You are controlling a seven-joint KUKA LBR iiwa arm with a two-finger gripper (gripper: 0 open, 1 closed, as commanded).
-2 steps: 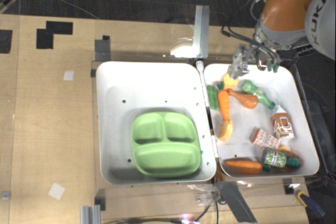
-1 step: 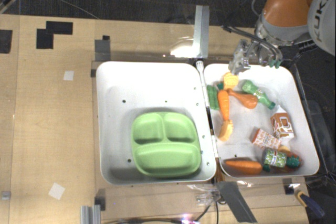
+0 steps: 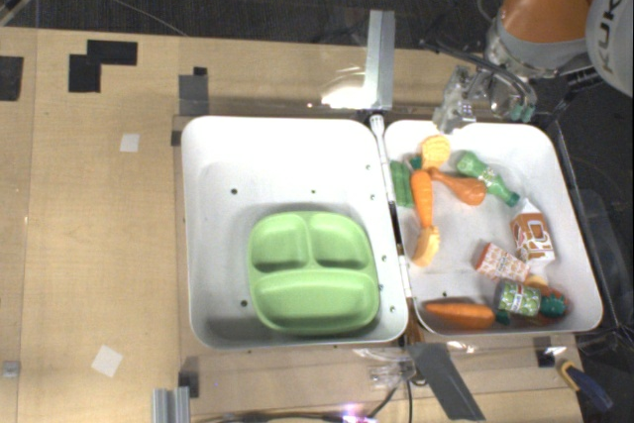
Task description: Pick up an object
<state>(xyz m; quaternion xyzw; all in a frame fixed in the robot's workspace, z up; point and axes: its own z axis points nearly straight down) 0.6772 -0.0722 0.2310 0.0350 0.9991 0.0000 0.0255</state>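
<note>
Clutter of toy food [image 3: 466, 213] fills the right bin [image 3: 565, 175], a green divided tray [image 3: 312, 270] the left; the gripper [image 3: 482, 99] hangs over the far rim.

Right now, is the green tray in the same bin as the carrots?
No, the green tray lies alone in the left bin, while the carrots lie among the toy food in the right bin.
</note>
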